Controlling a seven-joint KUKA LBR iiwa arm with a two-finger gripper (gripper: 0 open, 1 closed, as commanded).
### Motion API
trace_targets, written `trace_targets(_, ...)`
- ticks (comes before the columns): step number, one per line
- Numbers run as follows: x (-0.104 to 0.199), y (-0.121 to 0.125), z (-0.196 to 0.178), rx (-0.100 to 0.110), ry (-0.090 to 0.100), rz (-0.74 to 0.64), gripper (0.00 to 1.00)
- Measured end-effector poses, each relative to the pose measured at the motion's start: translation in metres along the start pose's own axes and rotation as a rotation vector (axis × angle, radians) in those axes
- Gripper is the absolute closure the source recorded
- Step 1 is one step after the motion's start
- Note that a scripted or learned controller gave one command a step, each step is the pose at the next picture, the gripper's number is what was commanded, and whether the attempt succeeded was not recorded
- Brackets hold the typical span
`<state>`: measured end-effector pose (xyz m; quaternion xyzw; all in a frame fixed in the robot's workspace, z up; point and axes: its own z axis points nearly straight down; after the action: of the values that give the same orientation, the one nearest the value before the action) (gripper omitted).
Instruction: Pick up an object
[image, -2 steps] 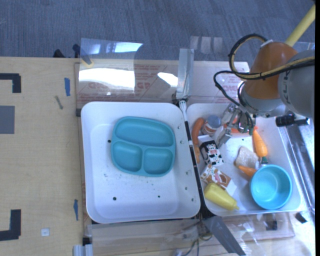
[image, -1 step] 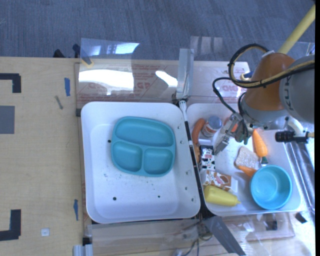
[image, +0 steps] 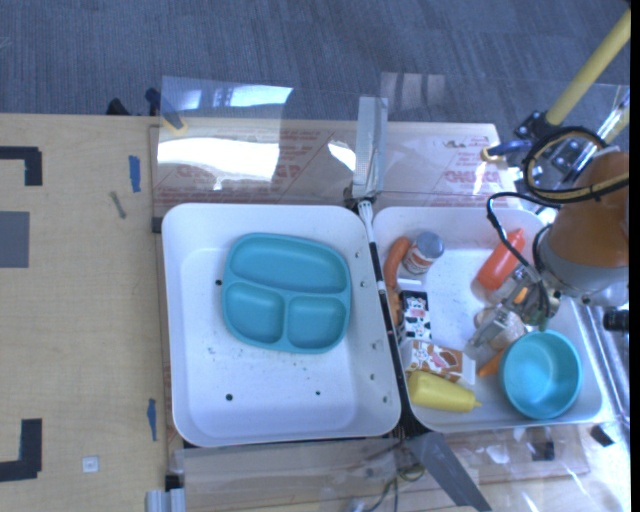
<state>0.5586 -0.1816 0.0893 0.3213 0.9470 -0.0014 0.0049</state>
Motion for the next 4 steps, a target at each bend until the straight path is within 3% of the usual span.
trace_targets(1,0.047,-0.030,-0.001,-0.005,-0.002,0.084,0.00)
trace_targets(2,-0.003,0.018,0.001,-0.004,-0.001,0.188,0.00)
trace_targets(3,-0.040,0.100,0.002,-0.004,0.002,0.413,0.00)
trace_targets(4,-0.019,0.119,0.001,0.000,0.005,0.518,0.00)
